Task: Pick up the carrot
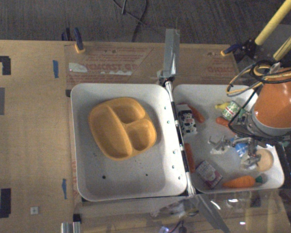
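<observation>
The carrot (238,182) is orange with a green top on its right end. It lies flat along the front wall of the right bin (203,92). My gripper (235,147) hangs below the orange-banded wrist (279,106), over the right middle of that bin. It is a short way behind the carrot and apart from it. Nothing shows held in it.
The left bin (82,144) holds a yellow divided plate (122,127). Around the gripper in the right bin are a white and black box (186,120), a green-labelled can (230,109), a dark red packet (207,173), a beige ball (265,160) and an orange stick (189,157).
</observation>
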### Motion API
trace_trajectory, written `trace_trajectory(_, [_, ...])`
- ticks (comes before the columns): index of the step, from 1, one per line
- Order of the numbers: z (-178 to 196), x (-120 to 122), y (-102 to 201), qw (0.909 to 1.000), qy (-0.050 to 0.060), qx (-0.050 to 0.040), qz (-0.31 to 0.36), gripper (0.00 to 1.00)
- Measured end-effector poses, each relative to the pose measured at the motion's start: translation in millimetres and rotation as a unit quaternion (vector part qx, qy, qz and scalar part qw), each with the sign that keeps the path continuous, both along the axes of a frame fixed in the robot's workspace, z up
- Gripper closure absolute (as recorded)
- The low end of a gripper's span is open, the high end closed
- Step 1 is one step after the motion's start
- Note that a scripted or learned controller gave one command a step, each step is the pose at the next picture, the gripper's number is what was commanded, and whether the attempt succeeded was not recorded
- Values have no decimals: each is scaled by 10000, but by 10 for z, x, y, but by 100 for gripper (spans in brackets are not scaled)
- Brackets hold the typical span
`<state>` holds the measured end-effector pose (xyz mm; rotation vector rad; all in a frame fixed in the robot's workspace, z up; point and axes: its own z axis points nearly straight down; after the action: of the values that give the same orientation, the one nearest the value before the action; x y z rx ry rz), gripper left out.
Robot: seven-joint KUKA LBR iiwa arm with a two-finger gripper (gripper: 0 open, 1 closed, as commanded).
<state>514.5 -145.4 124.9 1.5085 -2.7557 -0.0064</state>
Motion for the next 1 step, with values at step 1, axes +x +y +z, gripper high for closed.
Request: trace_trajectory(1, [241, -353, -329, 9975, 2, 5, 713, 0])
